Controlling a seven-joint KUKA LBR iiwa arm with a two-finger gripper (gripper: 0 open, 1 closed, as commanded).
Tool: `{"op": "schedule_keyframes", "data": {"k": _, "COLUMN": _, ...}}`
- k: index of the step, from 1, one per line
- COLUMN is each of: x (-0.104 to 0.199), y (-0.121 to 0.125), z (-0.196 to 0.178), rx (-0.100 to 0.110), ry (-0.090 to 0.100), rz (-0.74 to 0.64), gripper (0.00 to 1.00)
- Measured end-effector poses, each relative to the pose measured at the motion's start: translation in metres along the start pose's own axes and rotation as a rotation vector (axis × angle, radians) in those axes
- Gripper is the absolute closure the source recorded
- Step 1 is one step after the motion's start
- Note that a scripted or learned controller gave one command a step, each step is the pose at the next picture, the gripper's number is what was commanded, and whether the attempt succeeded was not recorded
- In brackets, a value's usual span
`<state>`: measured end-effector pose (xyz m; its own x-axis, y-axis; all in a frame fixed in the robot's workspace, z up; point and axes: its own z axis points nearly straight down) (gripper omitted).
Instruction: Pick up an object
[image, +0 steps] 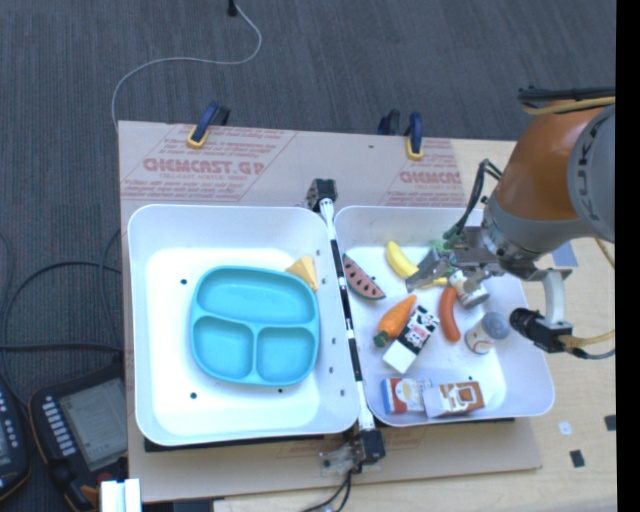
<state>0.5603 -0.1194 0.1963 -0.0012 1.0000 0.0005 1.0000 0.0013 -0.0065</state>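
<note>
My gripper (452, 279) hangs over the middle of the right bin (530, 395), open, with nothing visibly between its fingers. Just below it lies a red sausage (450, 316); the tips stand near its upper end. A yellow banana (400, 260) lies to the gripper's left. Further left are a watermelon slice (365, 279) and an orange carrot (396, 318). A cow-patterned carton (413, 336) lies beside the carrot. A small round ball (481, 342) rests right of the sausage.
Two flat food boxes (433, 396) lie at the right bin's front. The left bin (160, 400) holds a blue divided plate (256, 325) and a yellow cheese wedge (303, 270). The arm's grey and orange body (545, 190) hangs over the right bin's back right corner.
</note>
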Motion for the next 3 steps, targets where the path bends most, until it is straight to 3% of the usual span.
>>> {"op": "schedule_keyframes", "data": {"k": 1, "x": -0.007, "y": 0.009, "z": 0.111, "rx": -0.005, "ry": 0.0, "rz": 0.0, "gripper": 0.0}}
{"op": "schedule_keyframes", "data": {"k": 2, "x": -0.008, "y": 0.011, "z": 0.103, "rx": -0.008, "ry": -0.001, "rz": 0.001, "gripper": 1.0}}
{"op": "schedule_keyframes", "data": {"k": 3, "x": 0.071, "y": 0.04, "z": 0.015, "rx": -0.003, "ry": -0.001, "rz": -0.002, "gripper": 1.0}}
